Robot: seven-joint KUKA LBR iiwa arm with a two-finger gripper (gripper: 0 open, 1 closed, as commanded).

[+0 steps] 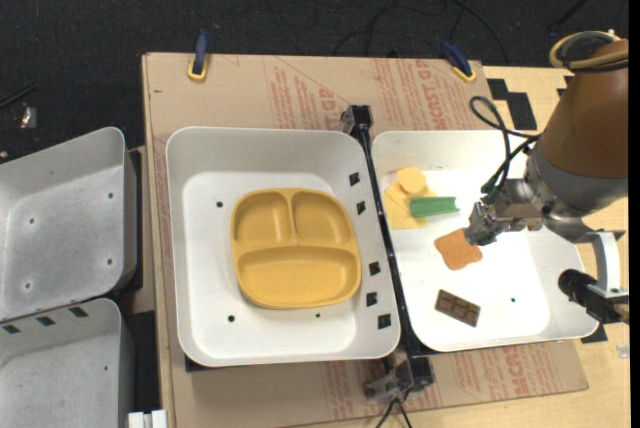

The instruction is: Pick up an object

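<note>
We counted two white bins on the surface. The left bin held one yellow divided tray. The right bin held four items: one orange slab, one brown chocolate bar, one green block and one yellow piece. The tool sat just above the orange slab; we could not tell its opening.

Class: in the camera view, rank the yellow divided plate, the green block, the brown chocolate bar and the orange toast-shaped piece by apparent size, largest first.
1. yellow divided plate
2. orange toast-shaped piece, partly under the gripper
3. green block and brown chocolate bar: too alike to rank
</note>
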